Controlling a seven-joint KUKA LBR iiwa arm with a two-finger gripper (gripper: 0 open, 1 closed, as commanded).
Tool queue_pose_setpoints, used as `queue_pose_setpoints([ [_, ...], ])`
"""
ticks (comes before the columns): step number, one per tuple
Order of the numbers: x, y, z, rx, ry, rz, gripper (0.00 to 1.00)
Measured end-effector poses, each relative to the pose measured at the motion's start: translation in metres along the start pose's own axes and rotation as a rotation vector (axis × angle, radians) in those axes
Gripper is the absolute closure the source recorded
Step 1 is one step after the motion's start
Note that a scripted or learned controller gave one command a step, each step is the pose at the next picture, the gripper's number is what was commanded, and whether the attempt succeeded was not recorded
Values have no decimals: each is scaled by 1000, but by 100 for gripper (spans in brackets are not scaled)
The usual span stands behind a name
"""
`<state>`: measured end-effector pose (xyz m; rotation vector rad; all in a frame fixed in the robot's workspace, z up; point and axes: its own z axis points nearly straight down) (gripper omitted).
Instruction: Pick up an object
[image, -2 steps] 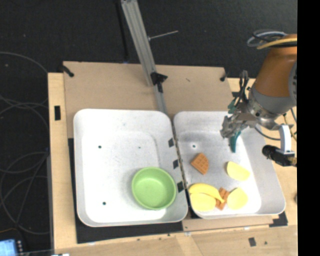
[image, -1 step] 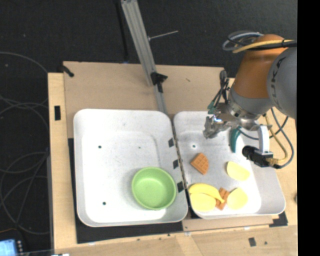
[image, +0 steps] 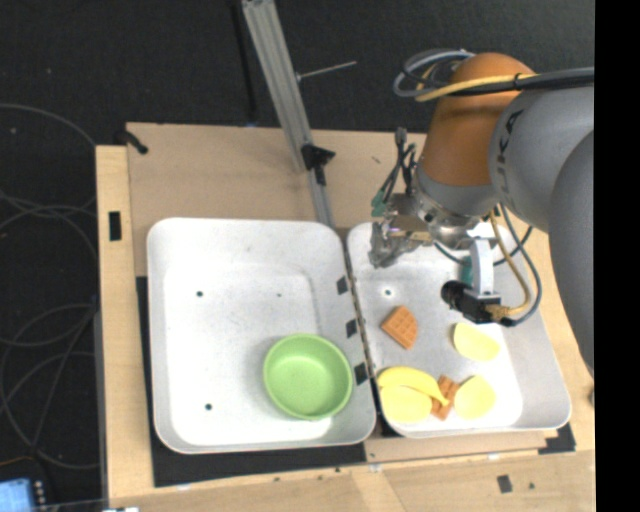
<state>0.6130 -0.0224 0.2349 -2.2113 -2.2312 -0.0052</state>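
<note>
We see the gripper (image: 385, 247) low over the right bin (image: 530, 400), up-frame of the orange waffle piece (image: 400, 327). Below the waffle: yellow pieces (image: 405, 392). Right of it: another yellow piece (image: 476, 342). Green bowl (image: 307, 375) sits lower-left, probably in the left bin (image: 200, 300).

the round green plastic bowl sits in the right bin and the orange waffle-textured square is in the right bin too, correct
Not quite: the round green plastic bowl sits in the left white bin, as the camera view shows. The orange waffle-textured square is in the right white bin.
</note>
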Motion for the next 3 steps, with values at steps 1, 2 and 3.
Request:
queue_pose_setpoints([
  [1,55,10,5,1,-1,1,100],
  [2,111,6,-11,0,0,0,100],
  [3,107,6,-10,2,-2,4,0],
])
